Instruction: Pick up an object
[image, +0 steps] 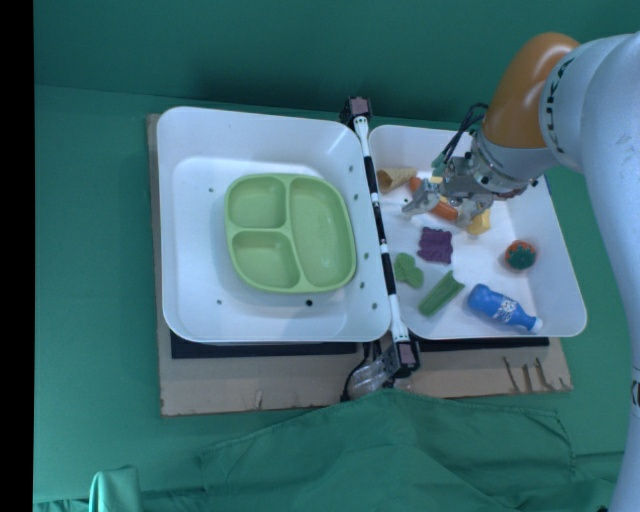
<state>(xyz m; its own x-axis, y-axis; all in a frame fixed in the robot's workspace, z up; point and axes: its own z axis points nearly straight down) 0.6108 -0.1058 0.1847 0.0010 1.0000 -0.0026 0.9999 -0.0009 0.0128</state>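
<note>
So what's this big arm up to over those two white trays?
The grey arm reaches in over the right bin, its gripper low among small toy foods at the far end. Around it lie a cone, purple grapes, green pieces and a blue bottle. The left bin holds a green divided plate. Nothing looks lifted yet.

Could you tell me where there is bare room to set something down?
The green divided plate has three bare compartments, with bare left bin floor around it. The right bin is crowded: blue bottle, purple grapes, gripper.
</note>
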